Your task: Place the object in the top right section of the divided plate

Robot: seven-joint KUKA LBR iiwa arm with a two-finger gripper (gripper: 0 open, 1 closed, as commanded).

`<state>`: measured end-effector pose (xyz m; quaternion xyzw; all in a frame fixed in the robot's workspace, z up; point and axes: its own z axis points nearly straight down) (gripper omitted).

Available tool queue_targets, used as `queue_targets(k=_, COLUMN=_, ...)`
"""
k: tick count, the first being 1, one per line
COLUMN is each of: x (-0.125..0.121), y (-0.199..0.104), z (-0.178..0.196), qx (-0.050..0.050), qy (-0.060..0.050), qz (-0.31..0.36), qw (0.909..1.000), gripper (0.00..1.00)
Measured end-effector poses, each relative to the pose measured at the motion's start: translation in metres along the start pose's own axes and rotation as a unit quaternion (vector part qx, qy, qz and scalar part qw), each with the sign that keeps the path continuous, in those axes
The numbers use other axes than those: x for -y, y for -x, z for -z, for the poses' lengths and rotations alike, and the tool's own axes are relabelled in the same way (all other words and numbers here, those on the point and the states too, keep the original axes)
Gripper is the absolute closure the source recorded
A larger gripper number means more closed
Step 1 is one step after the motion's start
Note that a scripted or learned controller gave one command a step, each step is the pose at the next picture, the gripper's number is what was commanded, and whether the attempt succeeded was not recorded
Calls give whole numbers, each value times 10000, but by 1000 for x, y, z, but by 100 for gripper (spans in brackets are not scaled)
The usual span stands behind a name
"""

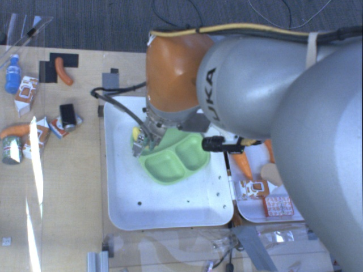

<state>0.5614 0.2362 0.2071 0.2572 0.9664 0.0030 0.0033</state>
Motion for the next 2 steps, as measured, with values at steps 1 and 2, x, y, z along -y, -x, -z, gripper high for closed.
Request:
queue_targets(k=1, x=0, y=0, z=0, qx=0, qy=0, qz=-1, qw=10000, gripper=0)
queue_targets(k=2, x=21, y=-41, z=-106, qx=-4, qy=22, qz=-384, qw=9993, gripper=0)
